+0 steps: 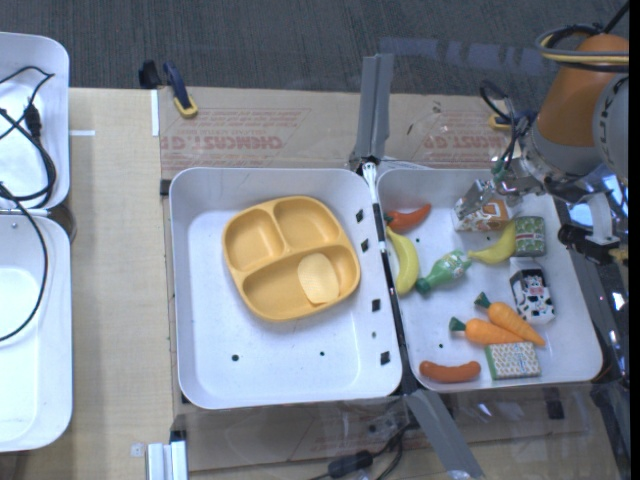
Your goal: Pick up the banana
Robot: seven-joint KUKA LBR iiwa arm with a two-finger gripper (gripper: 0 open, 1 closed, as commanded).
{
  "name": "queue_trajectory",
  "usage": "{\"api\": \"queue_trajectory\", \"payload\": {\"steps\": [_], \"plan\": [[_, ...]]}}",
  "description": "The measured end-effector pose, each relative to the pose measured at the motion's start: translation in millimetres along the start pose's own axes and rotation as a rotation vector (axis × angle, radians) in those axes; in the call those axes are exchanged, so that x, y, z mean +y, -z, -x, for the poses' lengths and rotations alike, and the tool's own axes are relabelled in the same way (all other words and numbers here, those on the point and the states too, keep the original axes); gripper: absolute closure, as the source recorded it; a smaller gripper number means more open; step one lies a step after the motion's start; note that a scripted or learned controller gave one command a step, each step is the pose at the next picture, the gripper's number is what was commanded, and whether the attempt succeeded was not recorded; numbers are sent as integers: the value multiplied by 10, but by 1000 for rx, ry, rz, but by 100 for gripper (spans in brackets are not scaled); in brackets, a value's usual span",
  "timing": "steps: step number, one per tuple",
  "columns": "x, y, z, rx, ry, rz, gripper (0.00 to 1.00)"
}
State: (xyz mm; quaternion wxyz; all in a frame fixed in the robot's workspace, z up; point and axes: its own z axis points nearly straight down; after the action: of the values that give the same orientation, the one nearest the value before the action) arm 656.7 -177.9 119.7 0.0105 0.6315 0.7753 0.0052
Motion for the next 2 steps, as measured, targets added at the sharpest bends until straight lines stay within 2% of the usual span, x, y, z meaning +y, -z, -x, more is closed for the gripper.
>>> {"api": "queue_trajectory", "payload": {"steps": [1,2], "plan": [[-187,-81,92,-4,49,18,0],[-261,-72,-207,-17,115,17,0]]}}
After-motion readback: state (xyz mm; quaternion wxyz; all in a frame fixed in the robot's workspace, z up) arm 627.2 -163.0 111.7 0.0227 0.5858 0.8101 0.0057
